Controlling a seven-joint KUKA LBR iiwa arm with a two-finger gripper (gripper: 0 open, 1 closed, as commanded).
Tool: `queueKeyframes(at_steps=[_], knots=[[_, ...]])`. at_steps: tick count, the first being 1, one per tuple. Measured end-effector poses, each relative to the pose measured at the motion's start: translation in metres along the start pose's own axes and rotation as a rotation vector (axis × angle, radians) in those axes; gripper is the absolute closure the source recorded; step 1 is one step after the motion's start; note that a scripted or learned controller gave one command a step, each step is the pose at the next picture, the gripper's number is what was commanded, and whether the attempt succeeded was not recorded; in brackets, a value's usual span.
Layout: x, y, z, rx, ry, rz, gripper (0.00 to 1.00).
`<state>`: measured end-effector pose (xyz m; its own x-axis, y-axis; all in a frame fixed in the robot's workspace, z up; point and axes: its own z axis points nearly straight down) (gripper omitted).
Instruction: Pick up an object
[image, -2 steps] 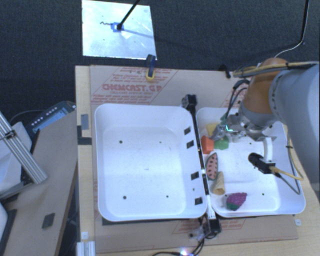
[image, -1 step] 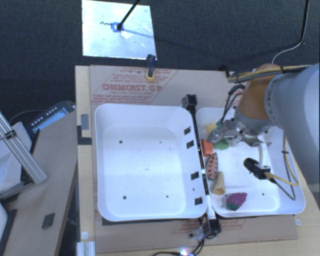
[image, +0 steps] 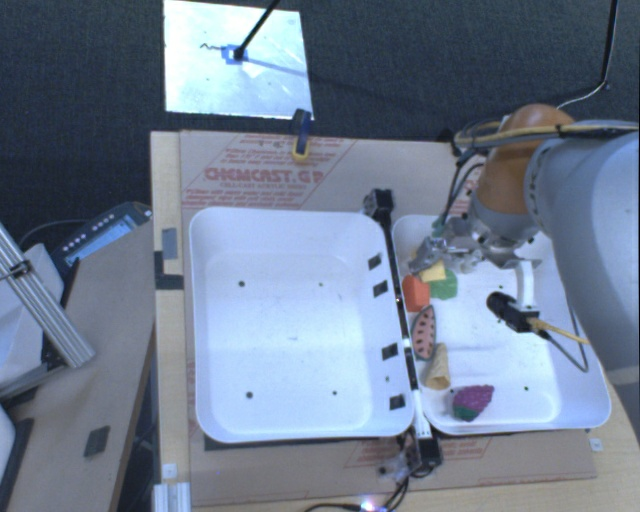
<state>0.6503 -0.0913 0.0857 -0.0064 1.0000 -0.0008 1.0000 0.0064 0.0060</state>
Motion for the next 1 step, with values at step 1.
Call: queueKeyframes(at_steps=[1], knots=[[0.0089,0.02,0.0001,0.001,0.001,0.001,0.0]])
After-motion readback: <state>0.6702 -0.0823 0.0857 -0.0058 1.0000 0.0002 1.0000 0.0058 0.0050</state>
